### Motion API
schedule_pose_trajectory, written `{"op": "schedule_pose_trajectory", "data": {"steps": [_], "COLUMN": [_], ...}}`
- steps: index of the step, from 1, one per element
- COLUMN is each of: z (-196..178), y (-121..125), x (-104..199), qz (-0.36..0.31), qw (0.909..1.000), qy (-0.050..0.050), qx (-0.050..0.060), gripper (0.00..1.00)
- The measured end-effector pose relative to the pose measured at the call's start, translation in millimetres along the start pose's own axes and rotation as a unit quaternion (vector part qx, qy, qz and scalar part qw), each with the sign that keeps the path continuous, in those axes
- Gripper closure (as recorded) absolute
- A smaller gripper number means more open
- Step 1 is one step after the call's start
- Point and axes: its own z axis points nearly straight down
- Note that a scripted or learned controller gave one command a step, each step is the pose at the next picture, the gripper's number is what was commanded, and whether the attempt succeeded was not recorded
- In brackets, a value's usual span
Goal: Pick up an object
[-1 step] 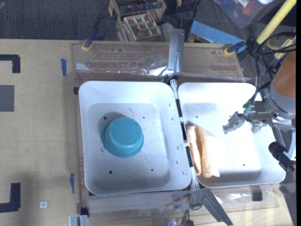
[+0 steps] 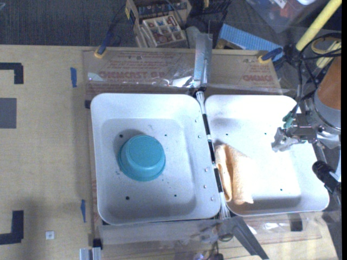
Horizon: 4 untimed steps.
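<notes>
While the arm reaches in from three o'clock, its gripper [image 2: 283, 138] hangs over the right bin [image 2: 260, 110] toward the three o'clock rim — nothing sits between the fingers, though whether they are spread or closed I cannot tell. An orange cloth [image 2: 234, 173] lies against that bin's nine o'clock wall. A blue bowl [image 2: 142, 157] rests upside down in the left bin [image 2: 108, 112] — well apart from the gripper
</notes>
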Motion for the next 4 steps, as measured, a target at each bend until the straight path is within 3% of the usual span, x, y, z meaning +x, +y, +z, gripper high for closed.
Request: {"op": "schedule_pose_trajectory", "data": {"steps": [1,2,3,4], "z": [0,-10,-27,-26], "y": [0,1,43,43], "x": [0,-1,-11,-12], "qz": [0.000,0.002,-0.145,-0.145], "qw": [1.0000,1.0000,0.9894,0.9894], "qy": [0.000,-0.001,-0.001,-0.001], "qx": [0.000,-0.001,-0.003,-0.003], "gripper": [0.00,1.00,1.00,0.00]}}
